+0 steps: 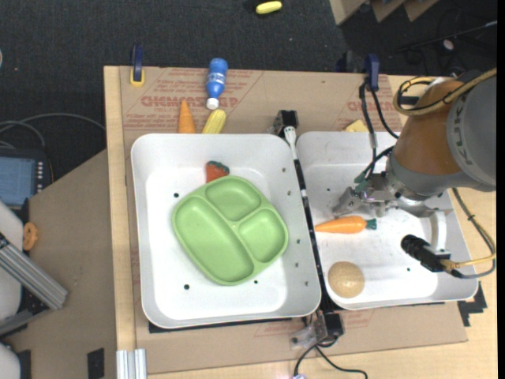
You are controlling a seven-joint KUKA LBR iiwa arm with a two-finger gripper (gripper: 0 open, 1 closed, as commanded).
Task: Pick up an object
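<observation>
Orange and grey, the arm (442,144) reached in from the right of the frame, and its bulk covered most of the tool (359,200) low over the right bin (394,287). How far open the tool stood could not be told, nor whether it touched anything. A carrot (341,227) lay just below it, at the bin's left side. A tan ball (346,279) sat nearer the bottom edge. The left bin (158,212) held a green divided plate (229,229), which half hid a small red piece (216,170).

Two shallow white plastic bins (150,212) sit side by side on a cardboard-topped desk (260,85); behind them, a small blue-capped bottle (215,82).
</observation>
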